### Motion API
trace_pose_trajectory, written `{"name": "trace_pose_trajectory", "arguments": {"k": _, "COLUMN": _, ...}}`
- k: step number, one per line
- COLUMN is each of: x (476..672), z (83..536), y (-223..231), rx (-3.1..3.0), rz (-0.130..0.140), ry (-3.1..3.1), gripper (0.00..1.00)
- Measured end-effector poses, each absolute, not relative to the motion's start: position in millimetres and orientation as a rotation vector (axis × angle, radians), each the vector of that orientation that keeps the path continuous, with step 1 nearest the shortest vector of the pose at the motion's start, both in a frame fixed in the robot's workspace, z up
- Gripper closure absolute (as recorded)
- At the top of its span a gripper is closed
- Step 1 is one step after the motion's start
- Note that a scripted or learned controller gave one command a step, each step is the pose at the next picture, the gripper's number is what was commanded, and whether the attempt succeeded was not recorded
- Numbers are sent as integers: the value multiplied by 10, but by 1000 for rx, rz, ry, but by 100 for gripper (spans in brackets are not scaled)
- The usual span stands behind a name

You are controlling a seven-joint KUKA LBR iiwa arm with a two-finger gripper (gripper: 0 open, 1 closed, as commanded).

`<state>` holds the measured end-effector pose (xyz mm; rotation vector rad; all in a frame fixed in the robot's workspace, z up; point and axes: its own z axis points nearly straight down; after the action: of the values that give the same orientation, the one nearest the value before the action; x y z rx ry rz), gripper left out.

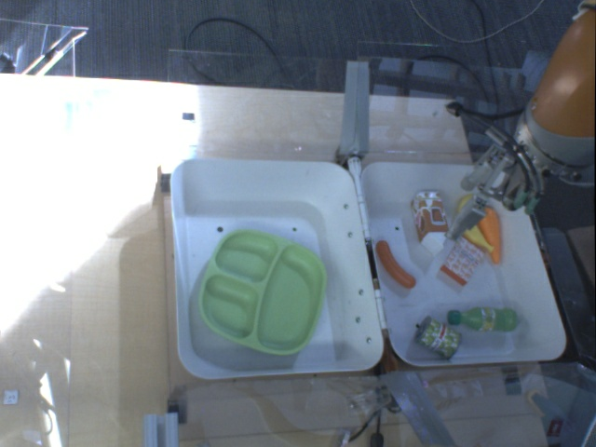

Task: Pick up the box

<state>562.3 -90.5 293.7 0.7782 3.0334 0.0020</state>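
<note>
The box (462, 262) is a small orange and white carton lying flat in the right bin (549, 338), near its middle. My gripper (463, 225) reaches in from the right and hangs just beyond the box's far end, pointing down and to the left. It partly covers an orange carrot-like piece (493, 235) and a yellow piece (476, 237). Nothing is visibly held.
In the right bin there are also a brown and white bread-like pack (429, 215), a red sausage (396, 264), a green bottle (486, 319) and a small can (438, 337). The left bin (186, 203) holds a green divided plate (264, 291). A ridge separates the bins.
</note>
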Motion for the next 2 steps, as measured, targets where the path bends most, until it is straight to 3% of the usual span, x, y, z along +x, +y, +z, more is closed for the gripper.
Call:
{"name": "trace_pose_trajectory", "arguments": {"k": 1, "x": 5688, "z": 2397, "y": -1240, "rx": 711, "rz": 1, "ry": 3052, "gripper": 0}}
{"name": "trace_pose_trajectory", "arguments": {"k": 2, "x": 6011, "z": 2114, "y": -1858, "rx": 557, "rz": -1, "ry": 3082, "gripper": 0}}
